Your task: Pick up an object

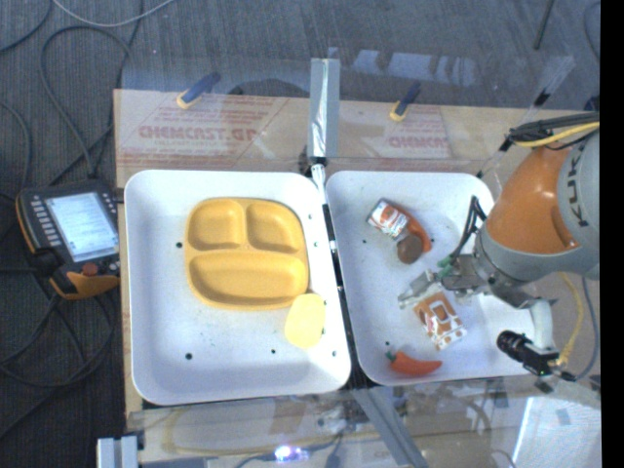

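My gripper [426,286] hangs over the middle of the right bin [361,291], below the arm's orange band [534,203]. Just in front of it, and very close, lies a small orange-and-white carton [439,322]. Whether they touch I cannot tell. A white-and-orange can [387,218] lies on its side at the back of that bin, next to a brown and orange piece [413,244]. A red pepper [413,364] rests near the bin's front wall.
The left bin [156,359] holds a yellow divided tray [246,252] and a pale yellow disc [305,321] at its front right. A teach pendant [68,227] lies left of the bench. A metal post [323,115] stands behind the bins' shared wall.
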Controlling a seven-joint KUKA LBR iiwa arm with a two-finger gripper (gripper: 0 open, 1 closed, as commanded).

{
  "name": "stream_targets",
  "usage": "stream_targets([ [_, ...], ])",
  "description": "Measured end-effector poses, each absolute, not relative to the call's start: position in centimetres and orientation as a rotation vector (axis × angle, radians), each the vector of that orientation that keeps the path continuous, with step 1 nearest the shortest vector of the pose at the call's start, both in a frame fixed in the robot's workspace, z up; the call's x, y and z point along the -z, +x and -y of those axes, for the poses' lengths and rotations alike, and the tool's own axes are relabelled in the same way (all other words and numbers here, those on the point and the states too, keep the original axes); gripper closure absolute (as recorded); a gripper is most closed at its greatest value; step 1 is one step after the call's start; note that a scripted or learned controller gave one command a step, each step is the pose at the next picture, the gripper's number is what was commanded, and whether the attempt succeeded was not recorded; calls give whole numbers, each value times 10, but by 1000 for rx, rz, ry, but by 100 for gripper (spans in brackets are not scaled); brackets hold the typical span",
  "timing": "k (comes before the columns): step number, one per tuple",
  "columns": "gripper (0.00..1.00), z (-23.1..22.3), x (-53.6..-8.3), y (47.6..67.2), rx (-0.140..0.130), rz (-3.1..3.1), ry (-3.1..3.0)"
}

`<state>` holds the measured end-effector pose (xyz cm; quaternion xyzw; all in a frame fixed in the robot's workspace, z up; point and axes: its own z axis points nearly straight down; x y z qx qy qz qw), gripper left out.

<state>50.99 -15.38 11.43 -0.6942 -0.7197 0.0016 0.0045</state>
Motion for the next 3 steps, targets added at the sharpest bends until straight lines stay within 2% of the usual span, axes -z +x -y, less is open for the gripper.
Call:
stream_targets([
  [1,0,146,-89,498,7,2276,-2184],
  [2,100,145,-96,499,9,2274,-2183],
  [3,100,107,-204,509,-11,1967,-2445],
])
